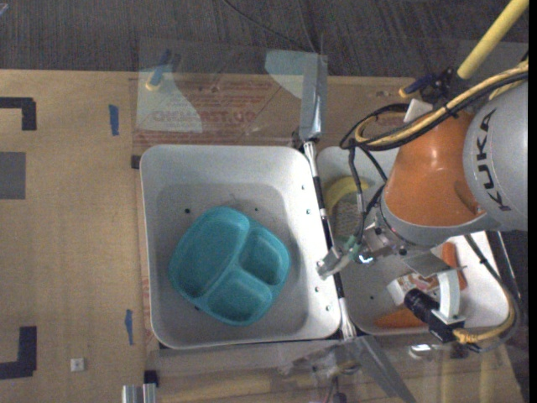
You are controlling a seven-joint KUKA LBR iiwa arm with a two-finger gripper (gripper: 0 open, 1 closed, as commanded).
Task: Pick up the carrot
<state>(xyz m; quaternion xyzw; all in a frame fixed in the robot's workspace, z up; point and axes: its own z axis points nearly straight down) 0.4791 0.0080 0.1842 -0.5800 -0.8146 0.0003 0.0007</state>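
Observation:
The carrot [394, 318] lies in the right bin [491, 313], an orange strip near the front wall, mostly hidden under the wrist hardware. Another orange patch [453, 254] shows further back beside the arm; I cannot tell whether it is the same carrot. My gripper [336, 261] hangs low over the left edge of the right bin, by the wall between the two bins, left of the carrot and apart from it. I see nothing held in it.
A teal divided plate [231, 264] lies in the left bin [168, 183]. A pale yellow-green round thing [342, 194] sits at the back left of the right bin, just behind the gripper. The arm covers much of the right bin.

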